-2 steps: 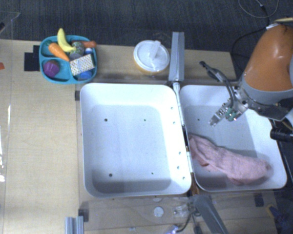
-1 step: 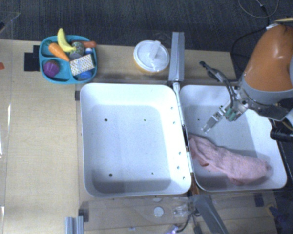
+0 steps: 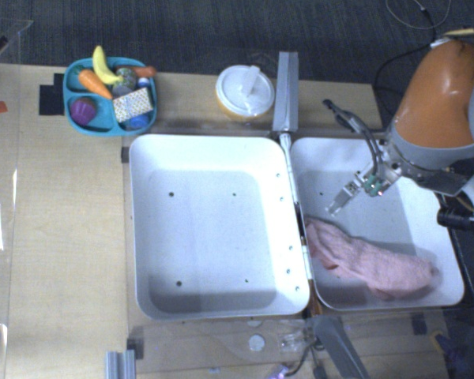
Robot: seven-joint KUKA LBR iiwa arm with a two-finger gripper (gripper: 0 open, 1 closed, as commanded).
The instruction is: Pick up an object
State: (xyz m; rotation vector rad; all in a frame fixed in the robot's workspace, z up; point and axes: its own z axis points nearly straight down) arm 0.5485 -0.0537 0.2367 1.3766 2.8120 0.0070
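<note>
Pink cloth (image 3: 371, 264) lies crumpled along the near side of the right bin (image 3: 426, 219); left bin (image 3: 213, 227) sits just beside it on the desk (image 3: 55, 235). Gripper (image 3: 344, 198) hangs over the right bin, above the cloth's left end. Blue toy tray (image 3: 109, 95) and white lidded container (image 3: 245, 91) sit behind the left bin.

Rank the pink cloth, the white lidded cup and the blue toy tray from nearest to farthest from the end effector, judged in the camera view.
From the end effector, over the right bin:
1. Pink cloth, just below it in the right bin.
2. White lidded cup, on the bench behind the bins.
3. Blue toy tray, at the far left on the bench.
</note>
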